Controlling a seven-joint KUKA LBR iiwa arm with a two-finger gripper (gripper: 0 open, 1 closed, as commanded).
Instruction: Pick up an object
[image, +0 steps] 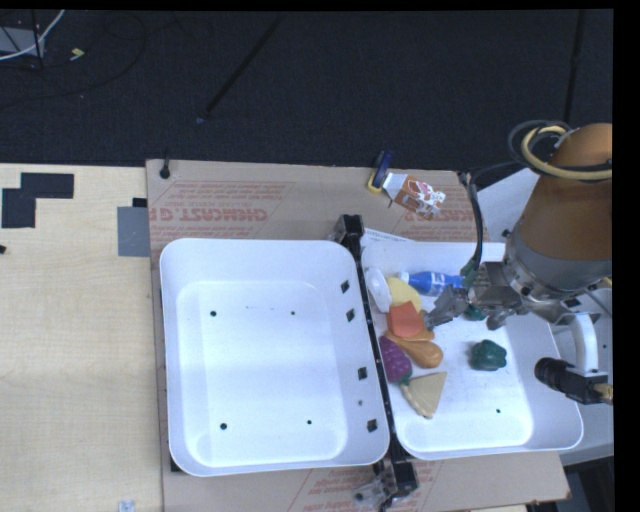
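So from the overhead camera view, the gripper (452, 306) sits low over the right-hand shallow white plastic bin (500, 425), reaching in from the right, and what matters is that the pile of stuff lies just to its left and a bit nearer the camera. The closest candidate is the flat orange-red block (406, 321), right off the fingertips on the left, with the elongated orange carrot-shaped piece (424, 352) just below it, its long axis running roughly left to right. A blue-and-white bottle (432, 281) lies on the far side of the fingers, long axis also left-right, next to a pale yellow piece (403, 292). The fingers look spread apart with nothing between them, though it's dark in there. Off by itself, the small dark green lump (488, 354) sits near-right of the gripper with clear bin floor all round, so I'd guess it's the easier grab. The purple rounded object (394, 360) and the tan wedge (427, 391) hug the left wall, which looks tight. The left white bin (185, 300) has a smooth floor.
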